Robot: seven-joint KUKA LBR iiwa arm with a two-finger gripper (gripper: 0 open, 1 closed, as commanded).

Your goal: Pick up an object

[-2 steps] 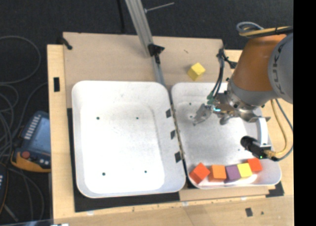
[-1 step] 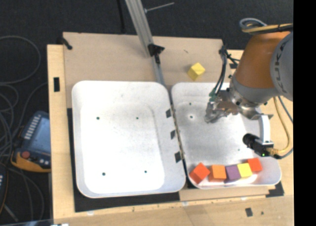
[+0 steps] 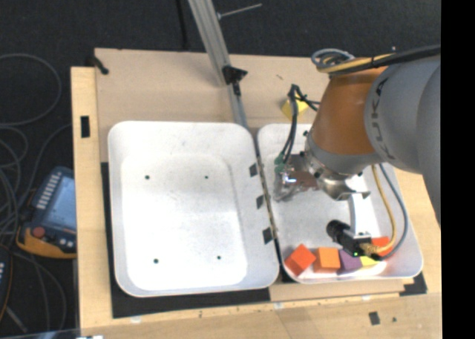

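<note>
My gripper (image 3: 286,180) hangs over the left side of the right bin (image 3: 401,267), close to the wall shared with the left bin (image 3: 122,182), and I cannot tell how my jaws stand. Below them, well apart, lie an orange-red block (image 3: 300,258), an orange block (image 3: 328,258) and a purple block (image 3: 349,262). Dark lettering runs down my grey arm (image 3: 401,107), too foreshortened to read.

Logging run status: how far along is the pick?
Done: the arm has reached over the right bin. In hand: the end effector sits by the bin's left wall with nothing visibly gripped. Left: the orange block, the lighter orange block and the purple block lie along the near edge, unlifted.
</note>
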